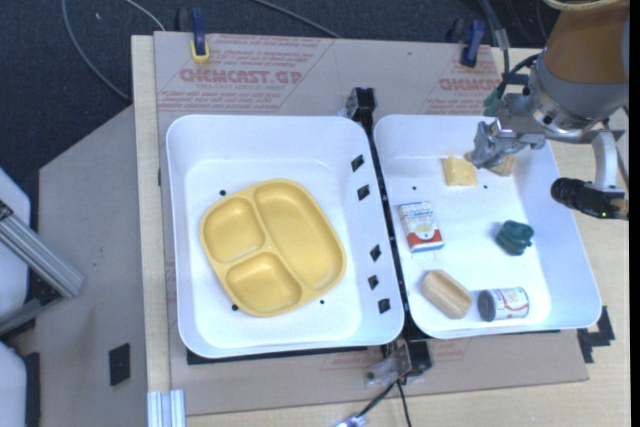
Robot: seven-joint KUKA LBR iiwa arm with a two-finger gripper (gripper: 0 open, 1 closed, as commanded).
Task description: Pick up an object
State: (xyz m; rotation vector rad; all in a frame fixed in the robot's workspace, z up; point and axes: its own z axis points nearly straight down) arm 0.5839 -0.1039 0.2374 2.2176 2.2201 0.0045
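Note:
My gripper (490, 151) hangs low over the far part of the right bin (570, 215), under the grey wrist and orange band. A pale yellow wedge (460, 172) lies just left of it, close to the tip. A small tan piece (502, 166) shows right beneath the gripper; whether it is held is not visible. Nearer the front lie a red and white carton (421, 225), a dark green lump (515, 236), a tan roll (445, 293) and a small can (503, 303) on its side.
The left bin (190, 165) holds a yellow divided plate (272, 245). A black divider with clips (372, 215) runs between the bins. Blue clamps (200, 40) hold the cardboard base at the back. A black fixture (585, 197) sticks in at the right bin's edge.

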